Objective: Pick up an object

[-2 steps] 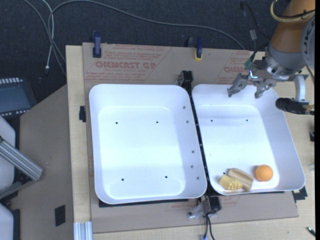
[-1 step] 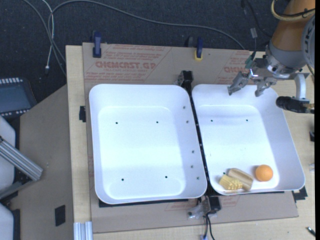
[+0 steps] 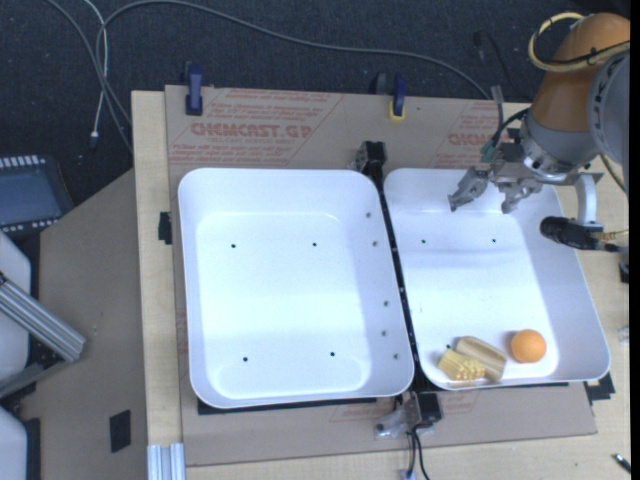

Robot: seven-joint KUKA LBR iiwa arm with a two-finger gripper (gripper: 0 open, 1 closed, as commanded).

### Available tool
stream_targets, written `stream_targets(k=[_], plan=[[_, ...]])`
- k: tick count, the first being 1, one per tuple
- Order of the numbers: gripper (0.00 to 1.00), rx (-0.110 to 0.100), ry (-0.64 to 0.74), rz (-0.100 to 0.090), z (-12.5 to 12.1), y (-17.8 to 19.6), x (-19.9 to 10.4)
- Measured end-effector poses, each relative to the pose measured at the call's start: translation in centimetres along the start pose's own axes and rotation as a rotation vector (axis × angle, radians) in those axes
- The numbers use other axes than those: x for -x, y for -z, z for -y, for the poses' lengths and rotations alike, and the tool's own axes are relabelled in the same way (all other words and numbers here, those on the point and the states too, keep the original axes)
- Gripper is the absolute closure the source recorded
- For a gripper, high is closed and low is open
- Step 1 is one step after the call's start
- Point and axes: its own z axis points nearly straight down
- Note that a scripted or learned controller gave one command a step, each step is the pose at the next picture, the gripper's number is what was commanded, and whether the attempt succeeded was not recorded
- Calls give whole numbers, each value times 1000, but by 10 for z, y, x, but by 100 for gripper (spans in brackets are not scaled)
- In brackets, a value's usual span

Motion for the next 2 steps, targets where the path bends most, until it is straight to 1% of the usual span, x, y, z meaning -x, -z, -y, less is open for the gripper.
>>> stream_targets(k=[1,2], plan=[[0,0,1,0,1,-52,0],[100,6,1,1,-1,-38,0]])
